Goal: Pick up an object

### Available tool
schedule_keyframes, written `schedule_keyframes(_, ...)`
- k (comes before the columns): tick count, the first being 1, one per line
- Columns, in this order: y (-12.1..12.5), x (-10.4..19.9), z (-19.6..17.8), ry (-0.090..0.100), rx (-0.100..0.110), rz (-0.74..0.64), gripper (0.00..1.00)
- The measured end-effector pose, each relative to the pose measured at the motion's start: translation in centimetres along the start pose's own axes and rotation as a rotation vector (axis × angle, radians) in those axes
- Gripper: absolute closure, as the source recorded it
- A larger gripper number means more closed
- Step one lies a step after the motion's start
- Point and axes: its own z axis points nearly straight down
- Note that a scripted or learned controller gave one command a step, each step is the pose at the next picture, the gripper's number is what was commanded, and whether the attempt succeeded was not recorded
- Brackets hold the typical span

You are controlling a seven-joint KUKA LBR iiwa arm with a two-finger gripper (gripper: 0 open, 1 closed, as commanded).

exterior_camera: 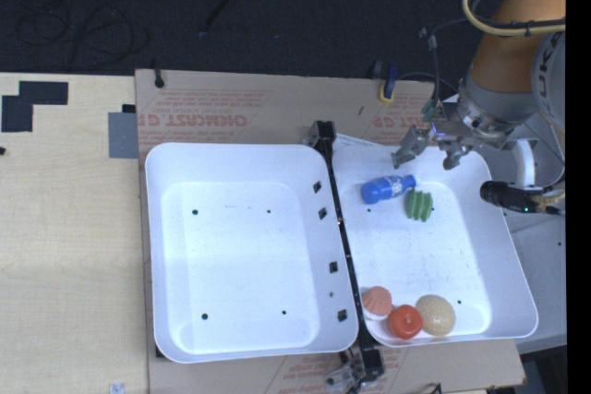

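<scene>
In the right bin a blue bottle lies on its side near the far wall, with a green ridged object just to its right. At the bin's near edge sit a pink round piece, a red tomato-like object and a tan ball. My gripper hangs above the bin's far rim, up and right of the blue bottle, its two fingers spread open with nothing between them.
The left bin sits beside the right one, with a black divider strip between them. Both rest on cardboard over a wooden bench. A black cylindrical part juts in at the right bin's edge.
</scene>
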Motion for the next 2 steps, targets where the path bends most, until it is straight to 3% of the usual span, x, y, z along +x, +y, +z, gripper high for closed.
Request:
schedule_keyframes(1, -3.7, -2.3, -8.1, -0.001, -0.005, 0.002, 0.0)
schedule_keyframes(2, -7.6, -7.7, -15.7, -0.004, -0.006, 0.005, 0.0)
